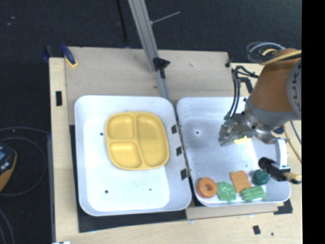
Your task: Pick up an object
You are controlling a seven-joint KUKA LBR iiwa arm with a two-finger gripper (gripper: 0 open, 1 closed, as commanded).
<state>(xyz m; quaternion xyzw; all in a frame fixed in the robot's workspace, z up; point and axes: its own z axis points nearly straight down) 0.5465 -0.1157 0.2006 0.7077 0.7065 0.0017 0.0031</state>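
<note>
I have the claw (231,134) hanging over the middle of the right bin (203,113), and from this slanted view I cannot tell whether it is released or clenched; nothing visible sits in it. A small yellow piece (241,140) shows just beside its tip, but I can't say whether that is an object or part of the tool.

Everything worth picking lies nearer the camera than the claw, bunched along the bin's front wall. Going outward: a tan block (239,179) nearly straight below it, a dark green lump (261,177) off toward the arm's side, then a green piece (226,191) and another green piece (253,192), and an orange ring (206,186) at the far end of the row.

My worry is that crowding. The pieces touch or nearly touch, so I judge that a descent could land on two at once or nudge one aside. They also hug the wall, which could block a finger or tip the grip. The ring looks low and flat, likely hard to pinch.

Well apart, across the divide, the left bin (91,187) holds a yellow tray (137,140) with three compartments, each bare. The desk (101,70) runs beyond both bins.
</note>
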